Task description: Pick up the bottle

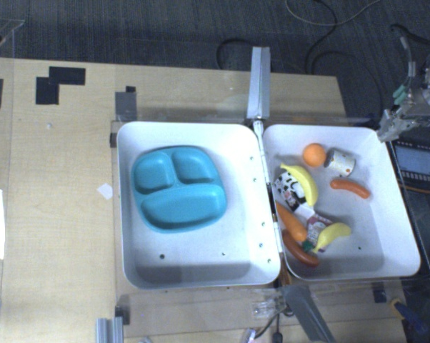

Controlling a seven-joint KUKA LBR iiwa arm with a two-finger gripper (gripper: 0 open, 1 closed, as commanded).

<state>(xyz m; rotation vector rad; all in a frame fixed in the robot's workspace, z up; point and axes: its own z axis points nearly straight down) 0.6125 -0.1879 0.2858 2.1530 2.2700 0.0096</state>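
Note:
The bottle (292,190), white with black cow patches, lies on its side in the right bin (393,213), close to the bin's left wall. A yellow banana (303,181) rests against its upper side and a carrot (292,225) lies just below it. My gripper (397,120) hangs above the far right corner of the right bin, well away from the bottle, with nothing seen in it.
The right bin also holds an orange (314,155), a small grey can (340,162), a sausage (350,187), a second banana (332,234) and a red-brown item (301,253). A blue divided plate (178,188) lies in the left bin (129,249). A metal post (258,84) rises between the bins.

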